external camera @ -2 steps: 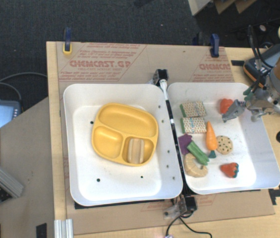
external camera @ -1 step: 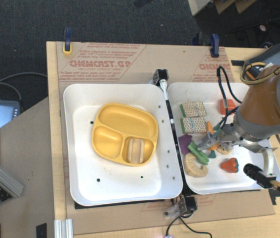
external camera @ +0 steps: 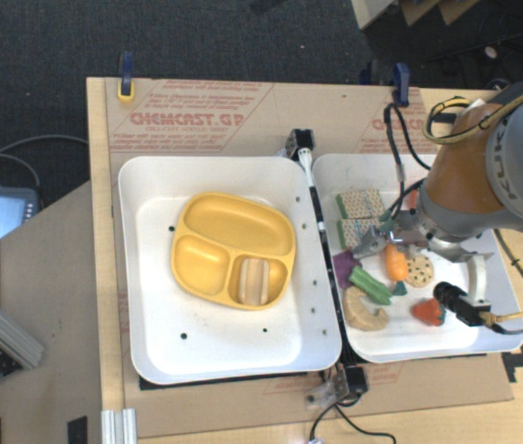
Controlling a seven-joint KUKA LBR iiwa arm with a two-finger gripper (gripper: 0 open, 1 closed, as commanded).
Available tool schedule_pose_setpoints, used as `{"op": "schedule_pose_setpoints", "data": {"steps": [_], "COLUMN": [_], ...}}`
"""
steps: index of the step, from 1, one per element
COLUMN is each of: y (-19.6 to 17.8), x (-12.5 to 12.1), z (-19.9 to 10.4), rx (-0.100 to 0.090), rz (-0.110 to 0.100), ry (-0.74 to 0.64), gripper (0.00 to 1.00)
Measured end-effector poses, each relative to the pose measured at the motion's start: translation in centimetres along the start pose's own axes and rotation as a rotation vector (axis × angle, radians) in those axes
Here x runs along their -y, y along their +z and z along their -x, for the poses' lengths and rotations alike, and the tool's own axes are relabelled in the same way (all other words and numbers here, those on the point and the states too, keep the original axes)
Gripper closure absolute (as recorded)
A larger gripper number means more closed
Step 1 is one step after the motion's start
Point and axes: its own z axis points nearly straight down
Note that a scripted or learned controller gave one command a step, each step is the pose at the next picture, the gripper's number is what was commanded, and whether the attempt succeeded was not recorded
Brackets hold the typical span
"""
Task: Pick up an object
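Arm is working low over the right bin, gripper hanging just beside the orange piece (likely target, lying among the toy foods). Jaws: cannot tell. Approach step, judging; next calls for centring over it and descending.

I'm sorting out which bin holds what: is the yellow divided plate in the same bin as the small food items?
No. The yellow divided plate lies in the left bin, while the small food items are in the right bin.
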Motion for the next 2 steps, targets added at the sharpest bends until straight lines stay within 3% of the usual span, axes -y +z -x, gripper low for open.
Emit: {"op": "schedule_pose_setpoints", "data": {"steps": [1,2], "y": [-1.0,-10.4], "x": [0.1,-8.8], "z": [0.0,-5.5], "rx": [0.0,-0.003], "rz": [0.0,0.007], "ry": [0.002,-0.006], "gripper": [1.0,1.0]}}
